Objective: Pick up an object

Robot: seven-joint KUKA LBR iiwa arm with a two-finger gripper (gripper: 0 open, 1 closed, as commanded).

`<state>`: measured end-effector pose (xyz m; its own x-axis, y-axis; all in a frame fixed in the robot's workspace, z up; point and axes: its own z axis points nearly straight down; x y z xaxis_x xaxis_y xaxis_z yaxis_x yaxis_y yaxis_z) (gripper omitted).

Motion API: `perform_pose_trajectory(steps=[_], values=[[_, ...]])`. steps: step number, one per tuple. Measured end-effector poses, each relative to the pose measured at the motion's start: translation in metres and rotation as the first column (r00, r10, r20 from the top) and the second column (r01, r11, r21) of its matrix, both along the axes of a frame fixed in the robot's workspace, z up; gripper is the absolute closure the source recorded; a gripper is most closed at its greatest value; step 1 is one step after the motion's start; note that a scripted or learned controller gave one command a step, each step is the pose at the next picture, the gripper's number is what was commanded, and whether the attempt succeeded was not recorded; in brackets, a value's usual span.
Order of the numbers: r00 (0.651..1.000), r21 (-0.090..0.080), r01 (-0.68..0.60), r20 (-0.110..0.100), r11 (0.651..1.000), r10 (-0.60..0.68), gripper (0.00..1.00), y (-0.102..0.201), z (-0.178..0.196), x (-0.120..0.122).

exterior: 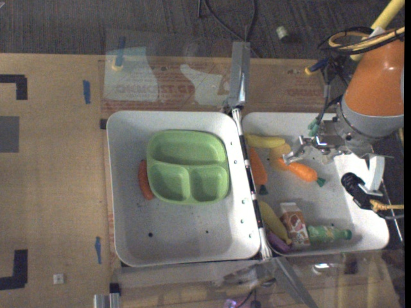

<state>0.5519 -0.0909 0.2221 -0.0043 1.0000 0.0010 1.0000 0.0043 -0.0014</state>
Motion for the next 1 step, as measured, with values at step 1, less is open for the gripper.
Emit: perform_pose_trajectory(steps=[1], values=[[1.000,0.000,-0.012,0.001,1.000,0.012,0.00,-0.0442,-0.0398,0.0024]])
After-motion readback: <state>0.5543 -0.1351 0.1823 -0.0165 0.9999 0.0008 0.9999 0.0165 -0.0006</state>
